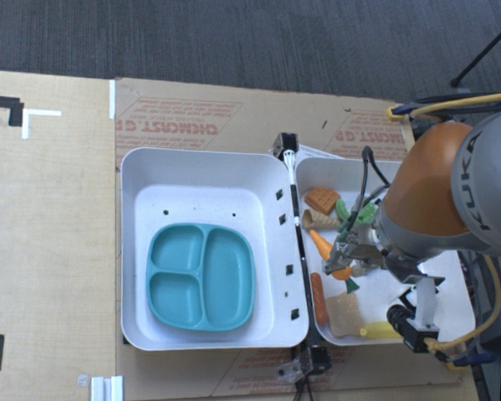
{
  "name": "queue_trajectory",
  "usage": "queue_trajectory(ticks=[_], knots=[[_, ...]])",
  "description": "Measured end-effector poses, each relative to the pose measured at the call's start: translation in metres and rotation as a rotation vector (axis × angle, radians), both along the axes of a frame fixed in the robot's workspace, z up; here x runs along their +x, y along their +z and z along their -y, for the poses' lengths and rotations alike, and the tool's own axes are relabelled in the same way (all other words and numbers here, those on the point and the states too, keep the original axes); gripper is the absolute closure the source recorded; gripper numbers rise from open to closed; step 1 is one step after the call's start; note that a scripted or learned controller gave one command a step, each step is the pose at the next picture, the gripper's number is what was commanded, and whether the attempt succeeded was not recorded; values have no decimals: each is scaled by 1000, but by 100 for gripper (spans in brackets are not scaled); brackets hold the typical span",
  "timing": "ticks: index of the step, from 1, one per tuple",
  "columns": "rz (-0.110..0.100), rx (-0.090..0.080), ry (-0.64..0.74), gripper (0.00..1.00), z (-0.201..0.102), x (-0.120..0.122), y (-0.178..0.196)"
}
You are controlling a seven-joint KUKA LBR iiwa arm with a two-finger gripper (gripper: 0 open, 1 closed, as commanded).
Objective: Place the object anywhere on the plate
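Gripper (341,261) of the grey arm sits low in the right-hand white bin (467,299), over a heap of toy food; whether the fingers are open or closed cannot be told, since the wrist hides them. Directly at the gripper lies an orange carrot-shaped toy with green top (320,242), one end running under the tool; it appears the likeliest target, though contact cannot be confirmed. Just beyond the gripper, toward the far wall, rests a ridged brown waffle-like piece (322,198); on the near side lie a reddish sausage-shaped toy (317,296), a tan bread-like slab (342,314) and a yellow piece (383,331). Well to the left, in the other white bin (132,231), stands the teal three-compartment plastic plate (202,277), nothing on it. Judgement: the carrot looks light, rigid and smooth, liable to slip or roll; hold is best taken across its thicker middle, square to its length.
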State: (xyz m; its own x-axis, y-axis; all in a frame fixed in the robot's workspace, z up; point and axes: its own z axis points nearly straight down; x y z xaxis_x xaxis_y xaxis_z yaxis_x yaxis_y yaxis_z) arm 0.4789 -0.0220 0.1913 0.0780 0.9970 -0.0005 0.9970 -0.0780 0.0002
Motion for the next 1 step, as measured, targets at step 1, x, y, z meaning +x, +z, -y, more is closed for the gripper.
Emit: queue_trajectory(ticks=[1], knots=[[-3, -3, -302, 100, 7, 41, 34]])
